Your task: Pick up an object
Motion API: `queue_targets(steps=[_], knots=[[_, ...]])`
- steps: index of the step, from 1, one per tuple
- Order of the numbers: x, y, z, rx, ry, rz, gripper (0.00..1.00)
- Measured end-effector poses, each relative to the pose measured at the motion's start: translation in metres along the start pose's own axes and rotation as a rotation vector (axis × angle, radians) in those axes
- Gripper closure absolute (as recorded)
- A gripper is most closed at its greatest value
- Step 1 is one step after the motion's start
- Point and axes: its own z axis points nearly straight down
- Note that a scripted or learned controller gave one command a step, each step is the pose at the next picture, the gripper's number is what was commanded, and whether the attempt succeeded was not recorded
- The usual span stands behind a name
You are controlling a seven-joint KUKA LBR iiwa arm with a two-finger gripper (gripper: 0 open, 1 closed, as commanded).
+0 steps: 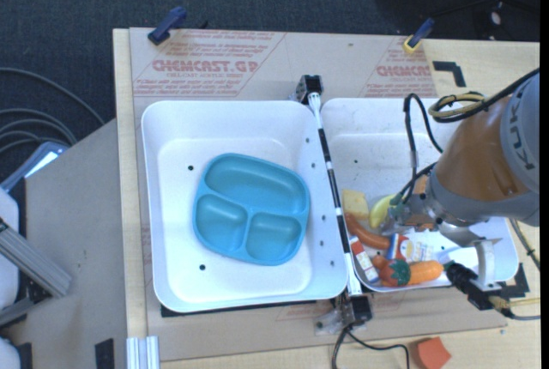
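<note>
Pincer (396, 226) sits low in the right bin (377, 114), over a heap of toy food at the bin's near-left corner; you can't tell whether it's open or closed, since the grey wrist and orange band hide it. Left bin (163, 187) holds a blue divided plate (250, 208), well apart from the arm. Heap incl. a yellow piece (357, 206) by the divider, an orange sausage (367, 233) just below it, a tomato w/ green top (391, 271) and a carrot (425, 273) at the near wall. Likely target is the sausage or yellow piece, just left of the pincer, touching or nearly so. To do this step well, I'd judge: pick one item, centre over it, descend straight, avoid the divider wall, close fully before lifting.
</note>
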Motion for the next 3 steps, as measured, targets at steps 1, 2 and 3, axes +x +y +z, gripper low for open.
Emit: queue_targets(steps=[1, 2, 3], knots=[[0.047, 0.060, -0.091, 0.002, 0.001, -0.003, 1.00], [0.046, 0.060, -0.090, 0.002, 0.001, -0.003, 0.00], [-0.009, 0.086, -0.061, 0.000, -0.001, -0.001, 0.00]])
